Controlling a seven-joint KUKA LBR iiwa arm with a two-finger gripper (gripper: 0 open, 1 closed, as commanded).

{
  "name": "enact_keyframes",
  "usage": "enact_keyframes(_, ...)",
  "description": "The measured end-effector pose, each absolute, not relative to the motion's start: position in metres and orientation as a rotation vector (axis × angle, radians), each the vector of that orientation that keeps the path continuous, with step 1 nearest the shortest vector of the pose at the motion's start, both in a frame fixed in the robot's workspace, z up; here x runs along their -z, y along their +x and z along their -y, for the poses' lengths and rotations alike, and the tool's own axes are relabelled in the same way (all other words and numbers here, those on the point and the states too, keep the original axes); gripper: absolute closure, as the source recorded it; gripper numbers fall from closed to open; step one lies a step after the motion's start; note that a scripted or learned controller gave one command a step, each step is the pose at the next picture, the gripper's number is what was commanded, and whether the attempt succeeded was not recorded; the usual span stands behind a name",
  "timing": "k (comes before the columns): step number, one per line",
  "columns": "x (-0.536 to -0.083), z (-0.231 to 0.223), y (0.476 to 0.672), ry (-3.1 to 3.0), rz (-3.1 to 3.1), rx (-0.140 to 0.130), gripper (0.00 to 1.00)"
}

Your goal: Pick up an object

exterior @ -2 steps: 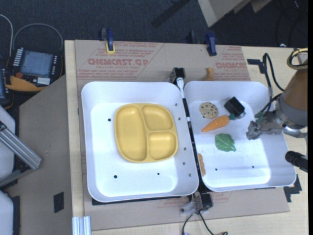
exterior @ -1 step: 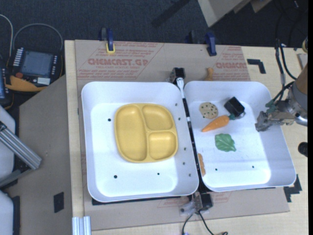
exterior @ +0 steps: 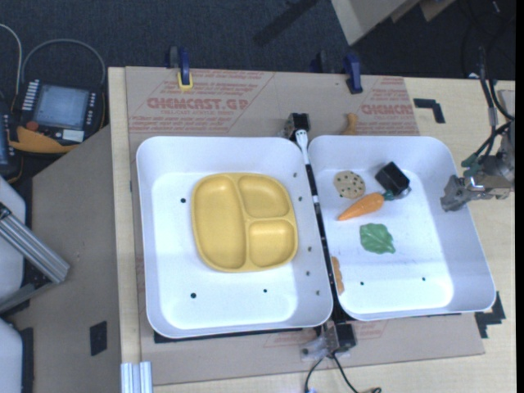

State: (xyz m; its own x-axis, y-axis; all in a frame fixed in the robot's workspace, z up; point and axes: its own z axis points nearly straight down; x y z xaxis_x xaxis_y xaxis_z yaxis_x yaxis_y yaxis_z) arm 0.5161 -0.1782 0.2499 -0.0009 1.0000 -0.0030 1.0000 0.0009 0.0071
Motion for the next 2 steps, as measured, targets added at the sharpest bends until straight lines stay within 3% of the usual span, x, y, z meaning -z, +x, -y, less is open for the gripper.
enact_keyframes(1,-0.284,0.178,0.517,2.216,-2.219,-0.003,1.0)
enact_keyframes(2,-0.284,0.134,0.538,2.214,-2.225,-0.003,1.0)
